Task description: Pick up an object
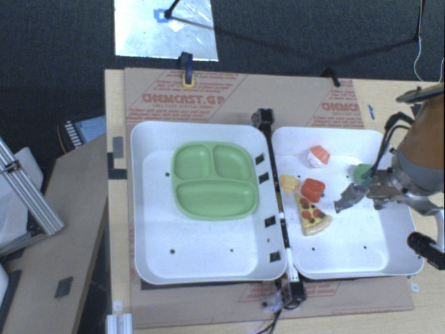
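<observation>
I see open floor across the lower half of the right bin (361, 256). Toys crowd its left side: a pizza slice (313, 217), a red piece (313, 188) and a yellow piece (288, 183), near the divider. A green tray (214, 181) fills the left bin's (149, 256) middle.
</observation>
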### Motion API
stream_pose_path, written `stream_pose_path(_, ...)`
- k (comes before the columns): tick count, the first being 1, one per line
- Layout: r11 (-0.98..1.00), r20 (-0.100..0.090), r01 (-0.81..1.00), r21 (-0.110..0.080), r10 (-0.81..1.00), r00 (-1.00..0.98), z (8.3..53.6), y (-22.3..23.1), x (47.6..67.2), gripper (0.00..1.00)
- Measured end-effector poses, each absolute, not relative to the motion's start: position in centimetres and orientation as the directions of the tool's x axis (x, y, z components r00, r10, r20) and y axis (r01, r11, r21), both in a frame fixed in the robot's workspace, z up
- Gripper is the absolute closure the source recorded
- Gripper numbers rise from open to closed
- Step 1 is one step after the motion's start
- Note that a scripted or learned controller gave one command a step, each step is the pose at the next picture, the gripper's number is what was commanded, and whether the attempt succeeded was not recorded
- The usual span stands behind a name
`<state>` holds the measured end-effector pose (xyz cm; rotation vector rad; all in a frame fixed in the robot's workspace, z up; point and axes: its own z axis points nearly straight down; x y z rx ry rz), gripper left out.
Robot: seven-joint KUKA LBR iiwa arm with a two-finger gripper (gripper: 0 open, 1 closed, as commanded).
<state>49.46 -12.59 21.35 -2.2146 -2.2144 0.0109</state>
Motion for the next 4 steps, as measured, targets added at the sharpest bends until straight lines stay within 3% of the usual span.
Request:
stream_pose_path(1,0.003,0.0,1.0,0.001,1.0,-0.003,22.0,-12.5,49.7,0.0)
stream_pose_path(4,0.001,0.004,1.0,0.001,1.0,-0.001,8.6,-12.9,49.1,0.0)
